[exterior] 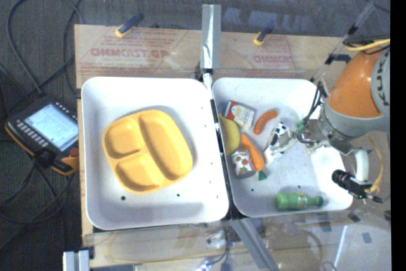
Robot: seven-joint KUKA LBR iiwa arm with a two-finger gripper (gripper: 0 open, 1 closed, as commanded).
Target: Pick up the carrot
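Note:
The carrot (252, 152), orange with a green stalk end pointing toward the bin's front, lies slanted in the left half of the right bin (298, 87). My gripper (278, 139) hangs low just to the right of the carrot, close beside it, and nothing shows in its grasp. The grey arm with its orange band (360, 87) reaches in from the right, above the bin's right wall.
Around the carrot lie a yellow banana (231, 132), a small can (242, 164), a red and white carton (239, 115) and an orange sausage-like piece (266, 120). A green bottle (298, 201) lies near the front wall. The left bin (95, 200) holds a yellow divided plate (148, 150).

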